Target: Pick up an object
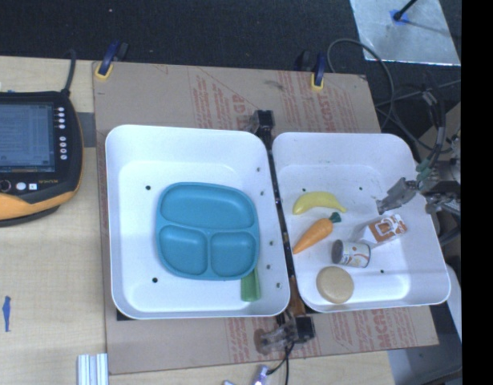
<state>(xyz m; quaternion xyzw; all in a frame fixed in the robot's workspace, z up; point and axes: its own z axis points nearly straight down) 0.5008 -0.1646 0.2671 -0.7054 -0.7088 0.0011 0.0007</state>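
The right white bin (350,147) holds a yellow banana (317,202), an orange carrot (313,235) with a green tip, a small can (352,253) on its side, a round tan disc (335,284) and a small brown-and-white carton (388,228). My gripper (416,197) reaches in at the bin's right rim, just above and to the right of the carton. It stands open with nothing between its fingers. One grey finger (393,193) points left toward the banana.
The left white bin (130,155) holds a blue divided plate (207,230) and a green block (250,285) at its front right corner. A teach pendant (26,155) lies on the bench at the far left. Cables hang beyond the right bin.
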